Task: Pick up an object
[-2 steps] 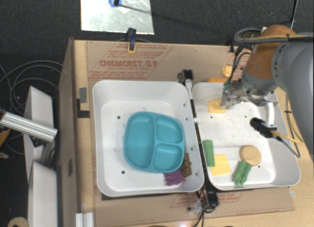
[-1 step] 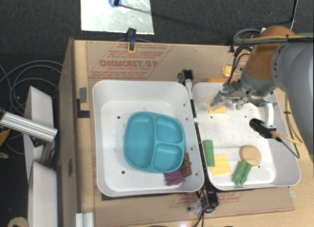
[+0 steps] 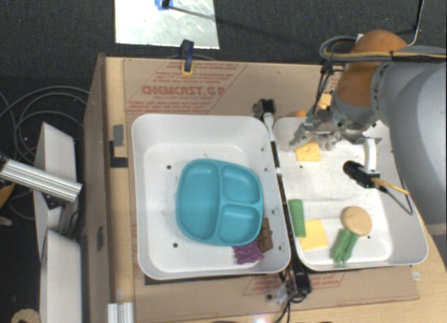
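Arm (image 3: 391, 84) over right bin (image 3: 412, 245); jaws beside yellow block (image 3: 308, 152)

a small flat yellow block (image 3: 308, 152) lies at the far end of the right bin (image 3: 401, 255), just below the pincer (image 3: 320, 133).

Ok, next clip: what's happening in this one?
A grey arm reaches in from the right, its claw low over the far end of the right bin, just above a small yellow piece. Nothing is visibly held. Green pieces, a yellow block and a tan round thing lie nearer. The left bin holds a teal divided plate.
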